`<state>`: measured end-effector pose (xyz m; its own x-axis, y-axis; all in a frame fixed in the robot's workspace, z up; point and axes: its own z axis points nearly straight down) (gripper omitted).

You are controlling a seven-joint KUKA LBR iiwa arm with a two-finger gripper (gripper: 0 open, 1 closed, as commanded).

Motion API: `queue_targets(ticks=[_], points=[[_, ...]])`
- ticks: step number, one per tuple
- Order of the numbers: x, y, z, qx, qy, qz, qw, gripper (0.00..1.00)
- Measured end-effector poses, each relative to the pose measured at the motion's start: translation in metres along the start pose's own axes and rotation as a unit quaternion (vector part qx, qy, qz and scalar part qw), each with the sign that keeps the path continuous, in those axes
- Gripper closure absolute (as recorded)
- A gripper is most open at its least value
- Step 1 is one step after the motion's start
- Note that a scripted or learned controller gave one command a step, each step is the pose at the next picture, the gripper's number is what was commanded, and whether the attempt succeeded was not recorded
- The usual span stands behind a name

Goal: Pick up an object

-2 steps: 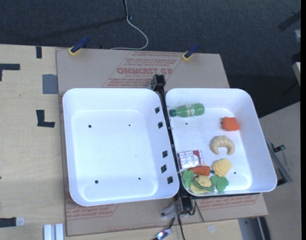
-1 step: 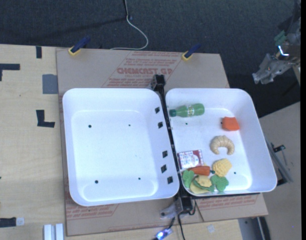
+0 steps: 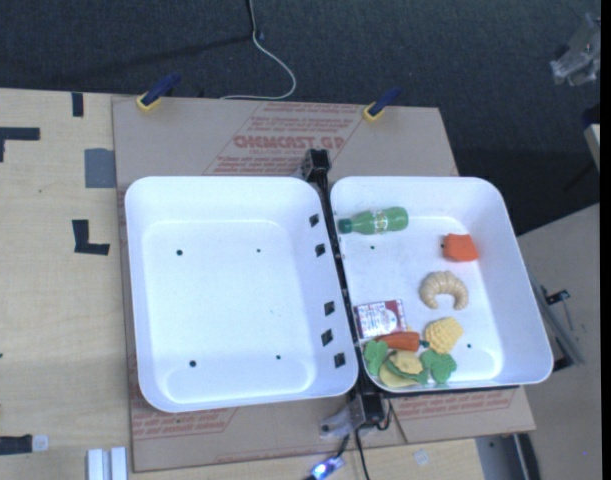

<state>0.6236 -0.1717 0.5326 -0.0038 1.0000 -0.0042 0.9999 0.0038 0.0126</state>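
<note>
Candidate objects are lying in the right-hand shallow white plastic bin [image 3: 505, 268]. A green plastic bottle with a pale label [image 3: 374, 222] is resting on its side near the bin's far left corner, close to the divide between the bins. An orange block-shaped toy [image 3: 460, 248] is sitting well to its right, toward the bin's right wall. A tan croissant-shaped toy [image 3: 444, 288] is lying just in front of the orange block. A small red-and-white printed packet [image 3: 377, 318] is lying flat near the left wall. A yellow corn-like toy [image 3: 444, 333] is sitting right of the packet, touching a cluster at the near edge: an orange-red carrot-like piece [image 3: 401, 342] and green and yellow leafy pieces [image 3: 415, 367], piled together so that their outlines cannot be separated. The left-hand shallow white plastic bin [image 3: 225, 288] is adjoining along a row of black clips [image 3: 330, 308]. Both bins are resting on a brown cardboard sheet [image 3: 275, 143], held by two yellow-and-blue clamps [image 3: 157, 91]. The state of the end effector cannot be told.
</note>
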Motion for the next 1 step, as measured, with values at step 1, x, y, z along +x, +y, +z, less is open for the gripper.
queue_targets(ticks=[1], points=[[-0.0547,-0.0137,-0.0025,0.006,0.001,0.003,1.0000,1.00]])
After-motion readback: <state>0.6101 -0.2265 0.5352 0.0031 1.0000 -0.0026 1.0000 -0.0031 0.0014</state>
